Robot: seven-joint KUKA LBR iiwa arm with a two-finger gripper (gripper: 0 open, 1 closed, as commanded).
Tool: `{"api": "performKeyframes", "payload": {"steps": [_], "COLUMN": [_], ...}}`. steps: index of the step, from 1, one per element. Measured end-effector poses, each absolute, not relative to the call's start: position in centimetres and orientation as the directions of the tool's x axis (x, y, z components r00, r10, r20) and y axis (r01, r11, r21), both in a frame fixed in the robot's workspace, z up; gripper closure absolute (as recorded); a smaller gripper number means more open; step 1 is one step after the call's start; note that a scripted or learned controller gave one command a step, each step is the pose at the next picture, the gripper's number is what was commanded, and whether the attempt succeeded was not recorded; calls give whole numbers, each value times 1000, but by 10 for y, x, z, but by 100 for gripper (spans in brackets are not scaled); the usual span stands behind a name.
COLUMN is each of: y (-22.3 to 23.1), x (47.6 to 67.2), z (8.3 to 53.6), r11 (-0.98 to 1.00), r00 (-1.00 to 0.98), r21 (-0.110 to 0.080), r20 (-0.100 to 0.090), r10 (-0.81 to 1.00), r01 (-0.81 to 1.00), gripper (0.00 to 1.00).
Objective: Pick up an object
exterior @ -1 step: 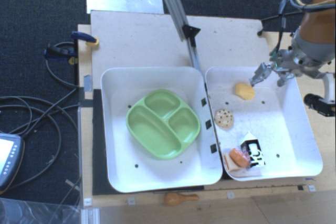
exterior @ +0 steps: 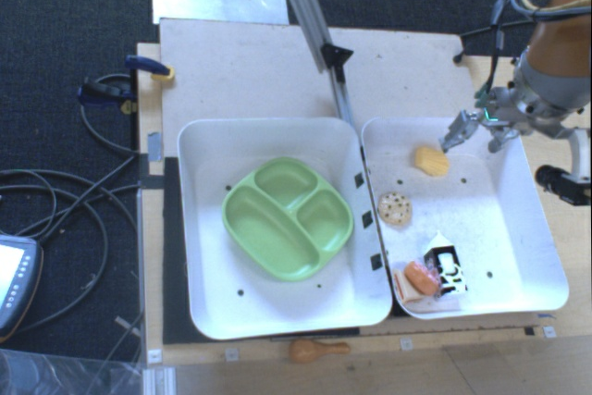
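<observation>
The arm comes in from the right, above the right bin. Its jaws hang over the top of that bin. They are spread apart and have nothing between them.

A yellow lump lies in the right bin, just beside the left finger but not in the jaws. Below it is a round cookie with dark spots, near the bin's left wall. At the bottom of the bin sits an orange thing, touching a black and white box.

The left bin has a green plate with three parts. The plate lies flat in the middle.

On the bench, below the bins, lies a small brown thing.
</observation>
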State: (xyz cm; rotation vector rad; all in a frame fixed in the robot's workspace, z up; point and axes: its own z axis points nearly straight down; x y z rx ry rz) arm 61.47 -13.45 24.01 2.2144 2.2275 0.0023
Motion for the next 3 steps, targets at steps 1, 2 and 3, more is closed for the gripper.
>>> {"api": "performKeyframes", "payload": {"steps": [1,2,3], "y": [-129,-121,-121], "x": [617,614,606], "z": [197,150,91], "r11": [6,7,0], "r00": [-6,-7,0], "r21": [-3,-3,-5], "r20": [0,1,1], "r10": [1000,1000,1000], "r01": [1000,1000,1000], "gripper": [0,0,0]}}
